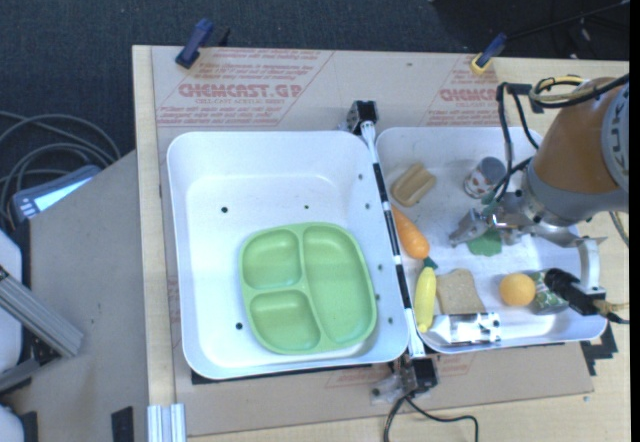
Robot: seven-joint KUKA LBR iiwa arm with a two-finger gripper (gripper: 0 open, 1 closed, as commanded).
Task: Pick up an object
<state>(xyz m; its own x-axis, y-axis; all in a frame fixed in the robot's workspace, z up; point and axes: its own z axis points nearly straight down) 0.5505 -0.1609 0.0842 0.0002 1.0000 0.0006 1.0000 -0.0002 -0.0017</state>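
We see our gripper point(484, 226) low in the right bin point(440, 142), over a green object point(487, 245) near that bin's middle; we cannot tell its opening or whether it holds anything. An orange point(517, 289) lies toward the bin's front edge.
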